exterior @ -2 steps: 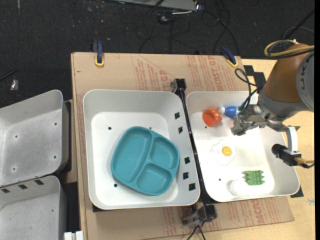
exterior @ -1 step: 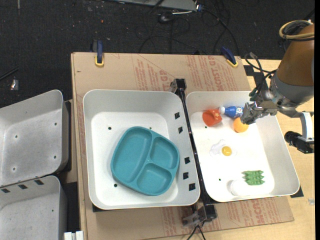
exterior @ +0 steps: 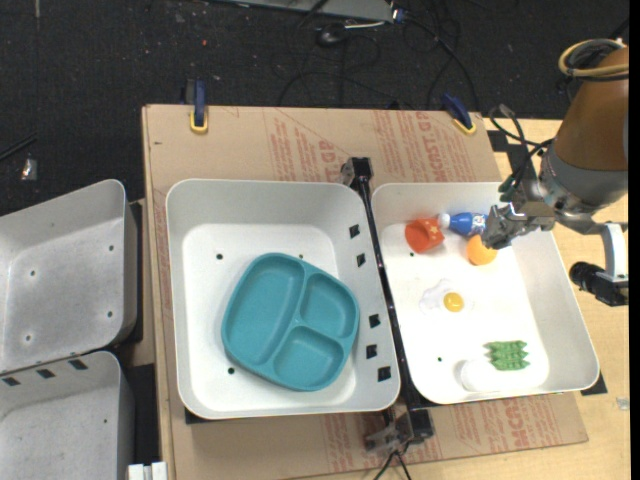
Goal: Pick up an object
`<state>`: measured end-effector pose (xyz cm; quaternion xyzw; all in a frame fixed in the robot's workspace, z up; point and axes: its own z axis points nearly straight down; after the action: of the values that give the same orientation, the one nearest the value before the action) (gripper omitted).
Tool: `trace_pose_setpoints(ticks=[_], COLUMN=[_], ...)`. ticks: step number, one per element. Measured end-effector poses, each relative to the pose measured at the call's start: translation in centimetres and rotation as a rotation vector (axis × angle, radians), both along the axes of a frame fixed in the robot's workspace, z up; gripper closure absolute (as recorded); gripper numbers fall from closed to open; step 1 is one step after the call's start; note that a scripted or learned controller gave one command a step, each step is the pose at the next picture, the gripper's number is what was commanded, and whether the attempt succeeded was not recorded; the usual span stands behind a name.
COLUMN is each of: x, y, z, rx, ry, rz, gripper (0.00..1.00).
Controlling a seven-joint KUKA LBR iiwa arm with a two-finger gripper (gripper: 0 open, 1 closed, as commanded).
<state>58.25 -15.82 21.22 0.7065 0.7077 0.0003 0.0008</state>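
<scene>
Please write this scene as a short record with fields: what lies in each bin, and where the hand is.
left bin: one teal divided plate
right bin: red toy, blue and white toy, orange ball, toy fried egg, green toy, white round piece
hand: over the right bin's far side, directly at the orange ball
bench: cardboard sheet under both bins, held by clamps

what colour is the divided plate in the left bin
Teal blue: the three-compartment plastic plate shows best in the camera view.
</scene>
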Motion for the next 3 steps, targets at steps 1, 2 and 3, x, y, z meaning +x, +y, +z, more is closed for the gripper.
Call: trace_pose_setpoints(ticks=[1,2,3], x=[-2.2,-4.1,-6.0], y=[5.9,10.4,16.2], z=[0.6,0.0,0.0], rx=[0.002,0.002,0.002], ry=[0.003,0.005,0.004], rz=[0.005,0.005,0.005], gripper=[1.0,1.0,1.0])
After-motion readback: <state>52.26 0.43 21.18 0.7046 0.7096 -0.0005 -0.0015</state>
